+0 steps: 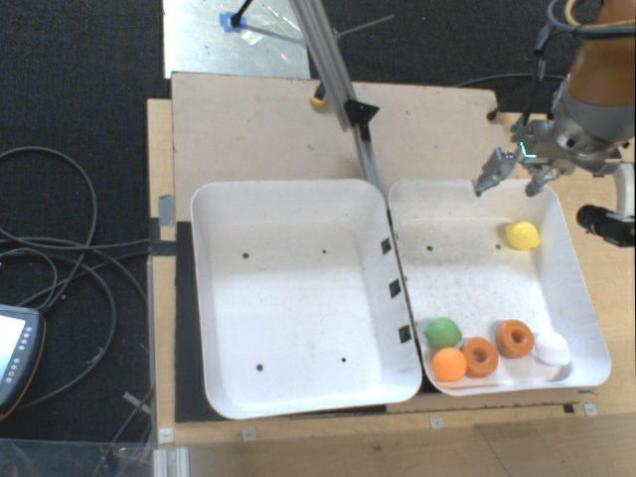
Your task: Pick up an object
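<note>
Look first at your gripper [516,174]: it hangs above the far edge of the right bin [467,266], its two fingers spread apart with nothing between them. One finger shows toward the left, the other toward the right, and the gap between them shows only bin wall and bench. So you should count the pick as not yet begun; nothing is grasped, and the whole of the task is left to do.

The nearest candidate is the yellow ball [522,235], lying just below the gripper and very slightly to its right, on the bin floor by itself. It sits apart from everything else, so I judge it the easiest target: a short descent, then a closing of the fingers around it, then a lift.

Farther down from the gripper, along the near edge of the same bin, you have a crowded row: a green ball [443,332] and an orange ball [449,365] touching or nearly so, an orange ring [480,356] pressed against the orange ball, a second orange ring [515,338] beside it, and a white ball [552,348] at the near right corner against the wall. These would be harder picks, being packed close.

Well to the gripper's left lies the left bin [298,296], which offers you no object to reach for.
</note>
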